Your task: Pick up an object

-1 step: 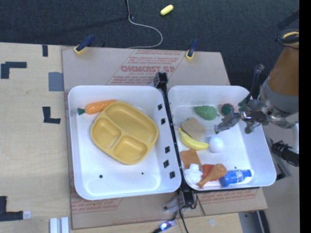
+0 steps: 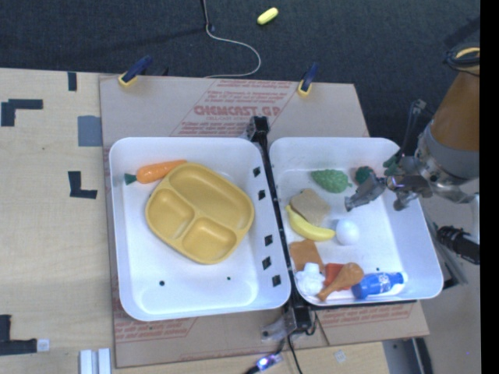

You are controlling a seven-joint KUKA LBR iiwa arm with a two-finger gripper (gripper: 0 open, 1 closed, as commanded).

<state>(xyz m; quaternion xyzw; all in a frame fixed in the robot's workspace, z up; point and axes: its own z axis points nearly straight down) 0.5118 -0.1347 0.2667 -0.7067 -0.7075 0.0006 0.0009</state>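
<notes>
Overhead, two shallow white bins sit side by side on the bench: the left bin [image 2: 129, 232] holds a yellow divided tray [image 2: 199, 211] lying at a slant, with an orange toy carrot [image 2: 160, 171] just beyond its far left corner, nearly touching it. In the right bin [image 2: 417, 232] lies a cluster of small things: a green leafy piece [image 2: 331, 180] near the far wall, a dark green piece [image 2: 364, 174] just to its right, a tan bread-like slice [image 2: 310, 205] below them, a yellow banana [image 2: 309, 226] curving along the near edge of that slice, and a white ball [image 2: 347, 231] touching the banana's right tip. Nearer the front wall are an orange-brown flat piece [image 2: 305, 252], a small white lumpy thing [image 2: 310, 279], a drumstick-shaped toy [image 2: 341, 277] and a blue bottle with a white cap [image 2: 377, 284], all crowded together. From the right the grey arm with its orange band [image 2: 460, 115] reaches over the right bin's far right part, and the gripper [image 2: 382, 189] sits just right of the dark green piece and above the white ball; its dark fingers appear spread apart with nothing between them, so no object is grasped. On the dark floor beyond the bench rests a small yellow thing [image 2: 267, 15], well apart from both bins
</notes>
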